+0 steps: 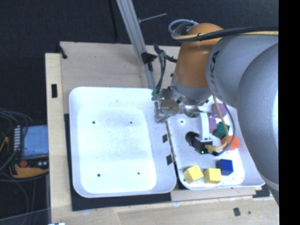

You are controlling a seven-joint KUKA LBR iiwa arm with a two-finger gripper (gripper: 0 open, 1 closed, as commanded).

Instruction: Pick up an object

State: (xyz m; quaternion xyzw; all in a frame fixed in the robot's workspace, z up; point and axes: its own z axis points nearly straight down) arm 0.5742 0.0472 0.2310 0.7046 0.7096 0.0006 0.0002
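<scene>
Two white bins side by side on plywood bench (93, 64) (dark floor around). Gripper (164, 108) over right bin (187, 125); grip state indeterminable. Yellow cubes (193, 174), blue cube (225, 166) at near edge.

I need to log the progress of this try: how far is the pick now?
Done: the arm has reached over the right bin. In hand: nothing visibly lifted; its wrist hides the gripper, so a grasp cannot be confirmed. Left: the grasp and lift. Two yellow blocks and a blue block lie on the bin floor, with purple, green and orange pieces near the arm.
</scene>
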